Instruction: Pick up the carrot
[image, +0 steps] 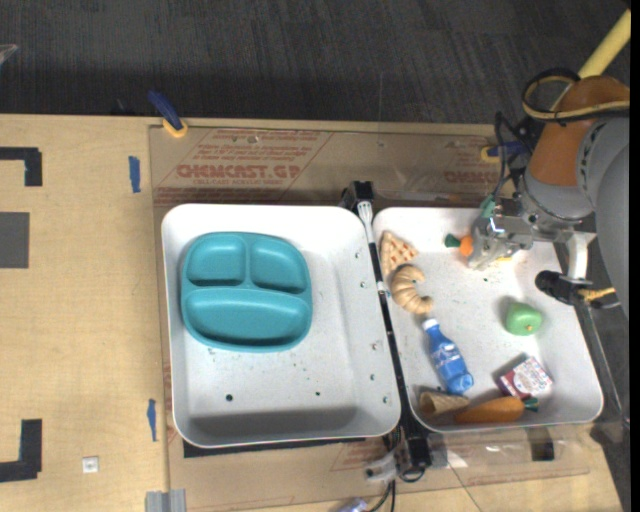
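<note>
Gripper (490, 243) sits at the right bin's (560, 400) far edge — can't tell my grip — carrot (492, 410) well apart.

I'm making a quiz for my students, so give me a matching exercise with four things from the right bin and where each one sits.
Things:
1. carrot
2. green apple
3. blue bottle
4. croissant

Places:
A. near the bin's right wall, about halfway down
B. along the near edge of the bin, beside the small red carton
C. near the divider between the bins, just below the waffle piece
D. lying around the middle of the bin, below the croissant

Pairs: 1-B, 2-A, 3-D, 4-C
</note>
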